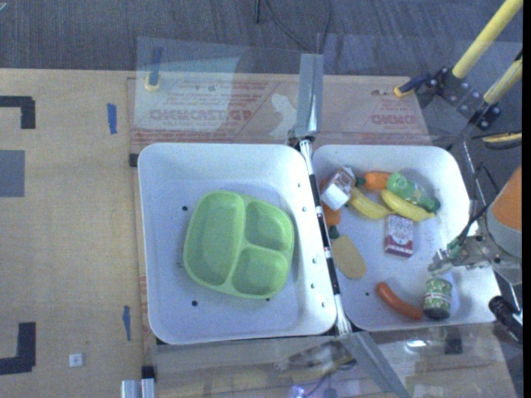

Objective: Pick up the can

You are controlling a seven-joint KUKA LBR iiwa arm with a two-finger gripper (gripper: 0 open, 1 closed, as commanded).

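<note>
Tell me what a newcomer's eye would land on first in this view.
The bright green divided plate stands out first, alone in the left bin. Next comes the colourful clutter in the right bin: two bananas, a red carton, a sausage and the small can near the bin's front right corner. The gripper hovers just above the can at the right.

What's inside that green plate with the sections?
Nothing shows in the green plate: its three sections look bare. It lies in the left bin. Whatever is under the plate is covered from this camera.
</note>
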